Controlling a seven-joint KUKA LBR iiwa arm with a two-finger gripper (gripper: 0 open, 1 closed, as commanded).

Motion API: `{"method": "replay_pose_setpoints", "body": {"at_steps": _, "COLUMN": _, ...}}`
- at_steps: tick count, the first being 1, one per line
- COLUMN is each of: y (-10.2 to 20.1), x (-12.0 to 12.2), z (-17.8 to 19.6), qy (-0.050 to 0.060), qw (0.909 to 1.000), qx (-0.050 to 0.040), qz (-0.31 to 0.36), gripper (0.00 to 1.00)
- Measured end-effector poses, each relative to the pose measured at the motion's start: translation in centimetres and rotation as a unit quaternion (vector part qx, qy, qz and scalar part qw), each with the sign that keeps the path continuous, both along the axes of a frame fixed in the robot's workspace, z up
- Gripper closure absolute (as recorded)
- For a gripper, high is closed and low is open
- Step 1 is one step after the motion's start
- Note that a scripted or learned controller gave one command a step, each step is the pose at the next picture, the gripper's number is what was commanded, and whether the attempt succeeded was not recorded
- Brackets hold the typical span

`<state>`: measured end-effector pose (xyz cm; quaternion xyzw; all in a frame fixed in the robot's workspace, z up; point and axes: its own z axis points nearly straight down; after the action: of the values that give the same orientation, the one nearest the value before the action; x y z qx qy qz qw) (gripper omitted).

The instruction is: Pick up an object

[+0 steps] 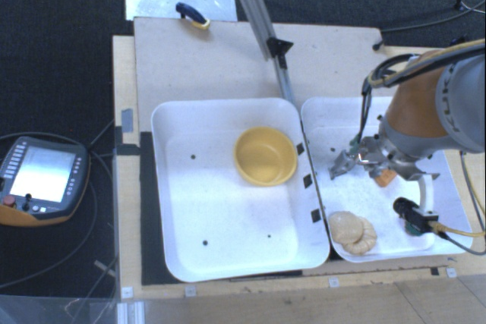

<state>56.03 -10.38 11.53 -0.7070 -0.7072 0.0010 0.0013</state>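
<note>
1. A small orange object [385, 177] lies in the right bin [326, 117], tucked right under the gripper [370, 163], mostly hidden by the wrist.
2. I cannot tell how the gripper is set from up here.
3. A tan lumpy piece [352, 231] sits nearer the camera than the gripper.
4. Well off to its left, a yellow bowl [265, 155] rests in the left bin [182, 239].

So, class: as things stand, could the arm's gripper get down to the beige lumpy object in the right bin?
Probably yes. The beige object lies uncovered at the right bin's near-left corner, nothing on top, with the gripper just above it in the view.
</note>
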Motion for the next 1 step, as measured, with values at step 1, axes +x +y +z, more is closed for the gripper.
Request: {"method": "replay_pose_setpoints", "body": {"at_steps": 1, "y": 0.01, "x": -0.03, "z": -2.61, "qy": -0.001, "qw": 1.0, "qx": -0.0002, "qz": 0.0, "gripper": 0.0}}
